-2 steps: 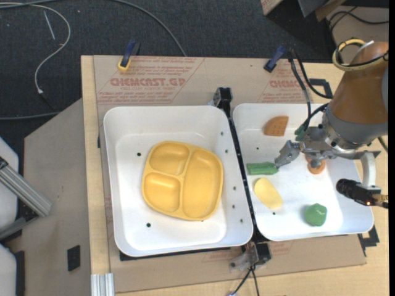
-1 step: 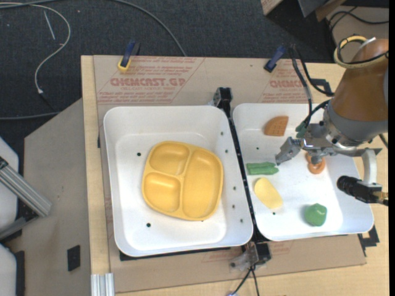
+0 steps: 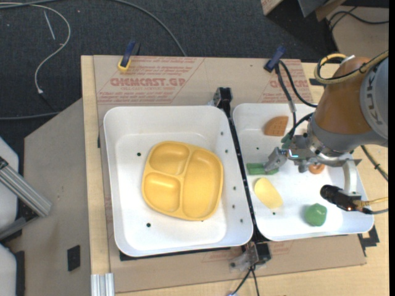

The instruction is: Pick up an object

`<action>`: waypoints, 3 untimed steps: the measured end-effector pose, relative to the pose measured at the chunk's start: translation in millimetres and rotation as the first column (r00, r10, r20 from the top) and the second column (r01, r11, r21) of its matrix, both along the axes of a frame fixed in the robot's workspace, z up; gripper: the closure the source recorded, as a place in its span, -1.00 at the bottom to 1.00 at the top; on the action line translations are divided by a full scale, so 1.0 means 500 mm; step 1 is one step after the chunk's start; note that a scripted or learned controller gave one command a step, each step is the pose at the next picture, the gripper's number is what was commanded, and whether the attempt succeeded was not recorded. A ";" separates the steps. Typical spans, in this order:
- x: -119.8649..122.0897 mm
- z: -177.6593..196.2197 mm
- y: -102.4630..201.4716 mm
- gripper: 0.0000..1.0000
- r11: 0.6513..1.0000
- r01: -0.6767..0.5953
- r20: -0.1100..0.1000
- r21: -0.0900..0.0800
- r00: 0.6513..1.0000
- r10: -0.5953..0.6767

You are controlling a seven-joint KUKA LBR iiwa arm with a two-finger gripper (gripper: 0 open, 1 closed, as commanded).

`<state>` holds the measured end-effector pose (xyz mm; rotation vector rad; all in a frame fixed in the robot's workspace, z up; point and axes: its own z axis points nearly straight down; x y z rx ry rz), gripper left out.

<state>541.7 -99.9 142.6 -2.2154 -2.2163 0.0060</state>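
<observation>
My gripper [image 3: 301, 158] hangs low over the middle of the right bin [image 3: 290, 227], with the arm's orange band [image 3: 342, 106] above it. A small orange piece [image 3: 316, 169] lies right beside it on its right. Just left of it is a flat green strip [image 3: 253, 168]. A pale yellow lump [image 3: 268, 192] lies in front of the strip, and a green lump [image 3: 315, 214] sits near the bin's front right. A brown-orange piece [image 3: 276, 126] rests at the bin's back. I see nothing held.
The left bin [image 3: 117, 134] holds a yellow three-compartment plate [image 3: 182, 179]. A black clamp [image 3: 223, 96] sits at the back between the bins, and another clamp [image 3: 252, 256] at the front. Cables [image 3: 290, 88] run to the arm over the right bin's back edge.
</observation>
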 end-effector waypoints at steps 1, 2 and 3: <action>-0.003 -0.107 0.002 -1.00 1.000 0.001 0.000 0.000 1.000 -0.001; 0.001 -0.078 0.001 1.00 1.000 0.002 0.008 -0.001 1.000 -0.002; 0.009 0.051 -0.001 1.00 1.000 -0.001 0.014 -0.004 1.000 0.001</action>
